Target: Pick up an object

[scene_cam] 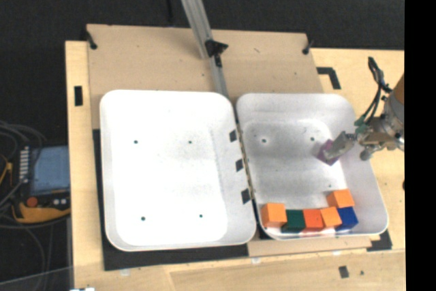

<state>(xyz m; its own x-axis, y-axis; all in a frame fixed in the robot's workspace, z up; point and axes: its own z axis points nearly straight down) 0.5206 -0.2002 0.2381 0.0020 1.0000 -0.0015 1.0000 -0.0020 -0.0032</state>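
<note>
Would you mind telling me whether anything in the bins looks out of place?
One purple block lies alone mid right bin, by the gripper, apart from the blocks crowded along its near edge.

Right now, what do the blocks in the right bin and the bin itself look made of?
Blocks: probably painted wood or plastic; solid matte orange, green and blue faces with crisp edges. Right bin: likely white plastic, smooth, with rounded corners and a greyish scuffed floor.

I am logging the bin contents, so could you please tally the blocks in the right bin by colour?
Orange blocks: 4
Green block: 1
Blue block: 1
Purple block: 1, lying apart from the rest, near the gripper
Total: 7, all in the right bin
</note>
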